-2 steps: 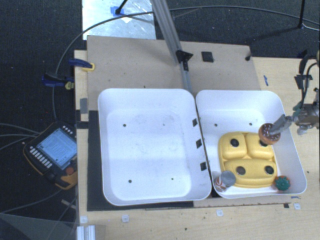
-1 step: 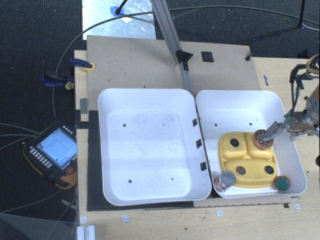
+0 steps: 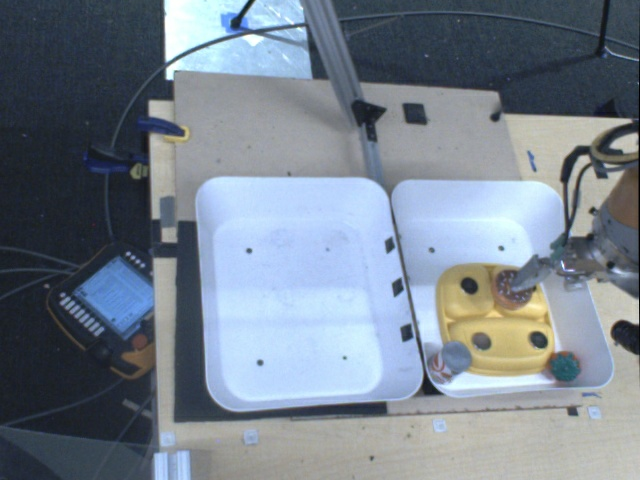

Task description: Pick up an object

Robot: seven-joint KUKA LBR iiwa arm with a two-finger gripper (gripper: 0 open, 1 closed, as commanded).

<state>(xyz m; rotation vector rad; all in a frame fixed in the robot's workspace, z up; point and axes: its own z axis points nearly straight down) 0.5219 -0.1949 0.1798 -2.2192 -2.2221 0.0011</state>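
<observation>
- Starting with the bench (image 3: 300,128): flat tan board carrying both bins side by side, so whatever gets lifted from one has a short hop to the other.
- Left bin (image 3: 290,268): wide bare white floor and low walls all round. Plenty of room to swing into from above, nothing to bump except the rim shared with its neighbour.
- Right bin (image 3: 460,228): all the stuff sits crowded into the near half, with bare floor across the far half. Best side for coming in or backing out, probably.
- Arm (image 3: 620,223): reaching in over the right wall at a slant, wrist low and just outside the rim. Not much slack between wrist and wall, from the look of it.
- Yellow tray (image 3: 500,353): lying flat, near edge close against the bin's near wall. Dark holes in the top, so likely awkward to grab whole.
- Gripper (image 3: 520,280): tip down on the tray's far right corner, right at the brown thing. Open or clamped? Can't tell, too small and blurry here.
- Brown round thing (image 3: 512,290): sitting on top of the tray, raised above the floor, clear space around it. Looks like the target for the pick; no proof of an actual hold yet.
- Grey lump (image 3: 455,356): touching the tray's near left corner, boxed in by the wall.
- Green ball (image 3: 566,366): tucked in the near right corner beside the tray. Tight spot, hard to get around.
</observation>
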